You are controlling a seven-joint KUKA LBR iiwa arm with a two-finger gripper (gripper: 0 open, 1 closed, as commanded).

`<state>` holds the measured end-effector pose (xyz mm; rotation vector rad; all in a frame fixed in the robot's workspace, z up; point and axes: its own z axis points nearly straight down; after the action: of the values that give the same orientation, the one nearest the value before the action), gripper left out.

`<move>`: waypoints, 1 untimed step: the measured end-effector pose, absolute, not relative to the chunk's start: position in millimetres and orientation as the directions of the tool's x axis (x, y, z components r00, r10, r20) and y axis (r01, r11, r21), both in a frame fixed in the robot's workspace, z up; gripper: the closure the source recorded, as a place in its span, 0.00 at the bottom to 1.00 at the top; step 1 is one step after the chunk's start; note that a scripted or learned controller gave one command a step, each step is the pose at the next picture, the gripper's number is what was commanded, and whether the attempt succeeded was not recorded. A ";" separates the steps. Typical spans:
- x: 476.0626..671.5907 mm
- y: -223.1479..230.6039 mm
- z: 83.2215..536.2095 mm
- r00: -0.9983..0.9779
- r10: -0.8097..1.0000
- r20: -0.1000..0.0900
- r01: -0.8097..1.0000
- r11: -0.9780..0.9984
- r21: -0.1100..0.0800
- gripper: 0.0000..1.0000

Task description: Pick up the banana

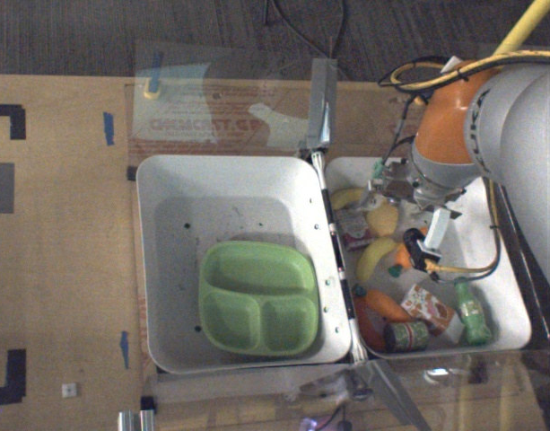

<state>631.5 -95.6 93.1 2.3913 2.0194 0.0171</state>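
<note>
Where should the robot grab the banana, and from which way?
Probably across the middle of the banana, coming straight down from above. It lies flat and curved in the upper left corner of the right bin, close to the wall. A yellow fruit crowds its other side, so a sideways approach looks blocked.

Two white bins are counted on the bench, a left bin [167, 187] and a right bin [519, 326]. One green divided plate [257, 299] is counted in the left bin. In the right bin three yellow fruits are counted: one banana [346, 197] and two rounder yellow pieces [383, 219] [373, 259]. One orange carrot [387, 306], one can [407, 335], one small carton [427, 305] and one green bottle [473, 320] are also counted there. Further small pieces among them cannot be told apart.
</note>
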 end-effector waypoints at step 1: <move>634.6 -96.7 106.7 0.171 0.985 0.003 0.985 -0.171 0.025 1.00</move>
<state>634.6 -96.7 106.7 2.3905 2.0115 0.0296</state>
